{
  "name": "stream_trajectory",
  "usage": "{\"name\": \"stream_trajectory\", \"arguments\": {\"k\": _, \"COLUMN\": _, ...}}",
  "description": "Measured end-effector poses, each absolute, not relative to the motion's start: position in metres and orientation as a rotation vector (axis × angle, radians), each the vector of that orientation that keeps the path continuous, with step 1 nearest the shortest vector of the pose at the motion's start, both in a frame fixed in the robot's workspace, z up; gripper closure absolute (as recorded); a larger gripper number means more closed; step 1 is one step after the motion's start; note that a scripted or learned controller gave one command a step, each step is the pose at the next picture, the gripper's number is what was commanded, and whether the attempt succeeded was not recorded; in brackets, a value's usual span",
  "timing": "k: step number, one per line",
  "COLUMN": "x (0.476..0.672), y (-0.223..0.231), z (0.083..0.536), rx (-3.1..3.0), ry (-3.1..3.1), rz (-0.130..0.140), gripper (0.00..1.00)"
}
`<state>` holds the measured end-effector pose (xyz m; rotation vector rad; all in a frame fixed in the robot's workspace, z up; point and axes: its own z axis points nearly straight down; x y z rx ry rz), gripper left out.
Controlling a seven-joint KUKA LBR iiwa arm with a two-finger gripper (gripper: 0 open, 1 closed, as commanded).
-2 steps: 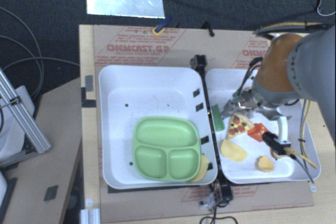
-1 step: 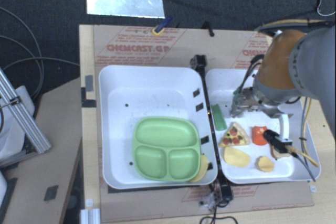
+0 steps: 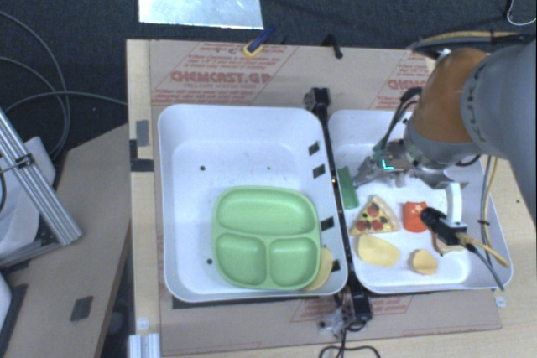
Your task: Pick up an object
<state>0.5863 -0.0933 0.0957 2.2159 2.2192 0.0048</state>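
Nearest candidate: small toy pizza slice, yellow plastic with red dots (image 3: pixel 375 216), flat on the floor of the right white bin (image 3: pixel 480 277). Judged light, stiff, a bit slick; best pinched across its narrow tip or the two straight edges. Slice sits just below and slightly left of the jaws (image 3: pixel 369 172), apart from them. Can't tell whether the jaws are open or closed

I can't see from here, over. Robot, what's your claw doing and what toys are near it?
Gripper low in right bin, fingers unclear. Pizza slice just below it, not held. Orange piece and two yellow pieces close by. Green tray in left bin.
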Motion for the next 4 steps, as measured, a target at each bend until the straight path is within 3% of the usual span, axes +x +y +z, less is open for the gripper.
{"name": "stream_trajectory", "arguments": {"k": 1, "x": 0.523, "y": -0.086, "z": 0.084, "rx": 2.224, "ry": 2.22, "rz": -0.004, "gripper": 0.0}}
{"name": "stream_trajectory", "arguments": {"k": 2, "x": 0.486, "y": -0.085, "z": 0.098, "rx": 2.223, "ry": 2.222, "rz": 0.0, "gripper": 0.0}}
{"name": "stream_trajectory", "arguments": {"k": 4, "x": 0.489, "y": -0.101, "z": 0.087, "rx": 2.219, "ry": 2.224, "rz": 0.011, "gripper": 0.0}}
